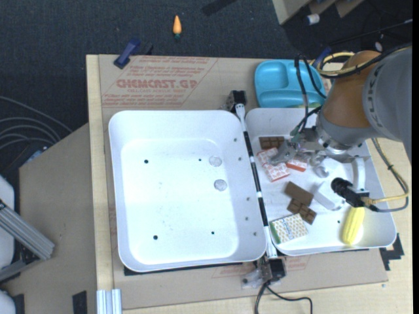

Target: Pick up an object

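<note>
The pick looks unfinished: the gripper (pixel 292 150) is low in the right bin (pixel 380 237), just above a red-and-white packet (pixel 276 169). Whether it is wide, narrow or holding anything I cannot tell. Nearer the bin's front edge lie a brown chocolate piece (pixel 300 198) and yellow corn toy (pixel 353 224).
</note>
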`<state>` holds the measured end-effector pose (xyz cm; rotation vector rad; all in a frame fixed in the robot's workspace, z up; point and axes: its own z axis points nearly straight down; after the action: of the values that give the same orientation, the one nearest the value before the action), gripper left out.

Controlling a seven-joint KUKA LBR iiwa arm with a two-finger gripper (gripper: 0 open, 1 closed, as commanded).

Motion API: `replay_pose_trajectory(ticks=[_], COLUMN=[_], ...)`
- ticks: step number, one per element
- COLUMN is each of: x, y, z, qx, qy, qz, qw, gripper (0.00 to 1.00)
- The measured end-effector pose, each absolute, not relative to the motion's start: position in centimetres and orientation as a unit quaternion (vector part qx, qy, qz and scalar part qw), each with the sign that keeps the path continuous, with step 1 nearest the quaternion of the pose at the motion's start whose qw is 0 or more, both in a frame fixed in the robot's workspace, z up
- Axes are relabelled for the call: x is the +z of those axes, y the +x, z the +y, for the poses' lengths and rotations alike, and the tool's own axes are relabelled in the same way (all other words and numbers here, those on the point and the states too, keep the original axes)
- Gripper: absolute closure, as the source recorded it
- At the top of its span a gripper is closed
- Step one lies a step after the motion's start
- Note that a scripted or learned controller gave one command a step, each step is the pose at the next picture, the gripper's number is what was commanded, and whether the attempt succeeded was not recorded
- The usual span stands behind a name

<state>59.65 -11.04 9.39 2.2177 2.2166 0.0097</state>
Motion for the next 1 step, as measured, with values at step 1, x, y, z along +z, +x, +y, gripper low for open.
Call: replay_pose_trajectory(ticks=[1], x=[10.41], y=[59.71], z=[-10.97], qx=[0.0040], qy=[0.707], qz=[0.707], qw=[0.004], gripper=[1.00])
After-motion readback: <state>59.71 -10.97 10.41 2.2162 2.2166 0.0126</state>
